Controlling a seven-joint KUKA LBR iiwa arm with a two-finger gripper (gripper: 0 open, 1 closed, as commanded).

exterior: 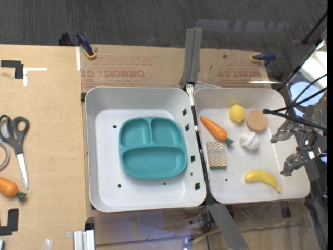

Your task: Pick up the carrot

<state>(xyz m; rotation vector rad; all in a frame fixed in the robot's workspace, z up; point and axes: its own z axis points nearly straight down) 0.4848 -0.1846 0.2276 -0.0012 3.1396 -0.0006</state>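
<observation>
Carrot (214,128) lies in the right bin (291,190), near its left wall, tip pointing up-left, just above a sponge (216,155) (green-edged). A lemon (237,113), garlic (250,140) and banana (262,179) lie farther right. The pincer (289,149) hovers at the bin's right side, fingers spread wide, holding nothing.

Dark grey carpet floor (130,9), pale wooden bench (41,139) (cardboard sheet (135,69) on top)
</observation>
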